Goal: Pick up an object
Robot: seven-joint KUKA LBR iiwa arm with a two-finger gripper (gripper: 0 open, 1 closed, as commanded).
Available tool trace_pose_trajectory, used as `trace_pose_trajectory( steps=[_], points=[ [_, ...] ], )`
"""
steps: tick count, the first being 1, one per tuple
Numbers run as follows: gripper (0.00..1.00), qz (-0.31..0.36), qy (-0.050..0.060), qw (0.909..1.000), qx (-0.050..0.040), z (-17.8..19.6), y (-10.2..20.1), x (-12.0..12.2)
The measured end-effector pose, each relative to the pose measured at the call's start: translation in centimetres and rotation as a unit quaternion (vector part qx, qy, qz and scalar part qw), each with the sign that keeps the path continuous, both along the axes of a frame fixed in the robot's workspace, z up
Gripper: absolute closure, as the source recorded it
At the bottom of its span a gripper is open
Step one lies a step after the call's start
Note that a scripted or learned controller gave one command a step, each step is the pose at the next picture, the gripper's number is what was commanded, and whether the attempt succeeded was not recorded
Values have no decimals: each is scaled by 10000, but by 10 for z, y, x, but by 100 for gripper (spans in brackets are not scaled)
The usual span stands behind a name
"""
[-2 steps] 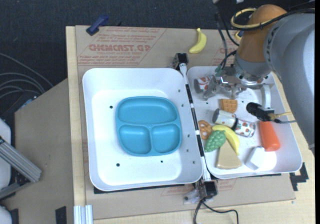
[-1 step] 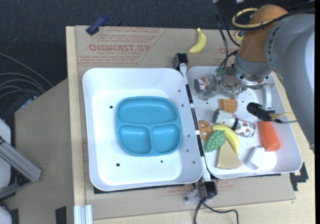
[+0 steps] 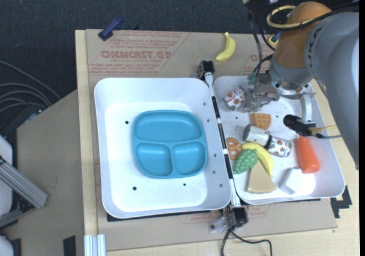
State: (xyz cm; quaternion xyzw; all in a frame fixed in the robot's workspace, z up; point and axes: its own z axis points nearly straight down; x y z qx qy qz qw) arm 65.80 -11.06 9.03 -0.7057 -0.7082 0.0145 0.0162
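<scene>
My gripper hangs low over the far part of the right bin, the grey arm reaching in from the right. Just to its left lies a red and white can. A waffle piece lies just in front of the gripper. Nearer the camera are a small grey can, another red and white can, a pretzel, a yellow banana, green grapes, a cheese wedge, an orange carrot-like piece and a white block. I see nothing held.
The left bin holds a blue divided plate. A second banana lies on the bench behind the right bin. A blue object sits at the bench's far left edge.
</scene>
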Motion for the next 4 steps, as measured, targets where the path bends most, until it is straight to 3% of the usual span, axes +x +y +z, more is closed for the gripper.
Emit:
trace_pose_trajectory(
  steps=[1, 2, 3, 4],
  points=[
    [0, 1, -1, 10000, 0, 0, 0, 0],
    [0, -24, -213, 9998, -38, -5, 13, 8],
    [100, -24, -223, 9997, -19, 5, 15, 9],
    [0, -23, -221, 9998, -20, 5, 15, 9]
  ],
)
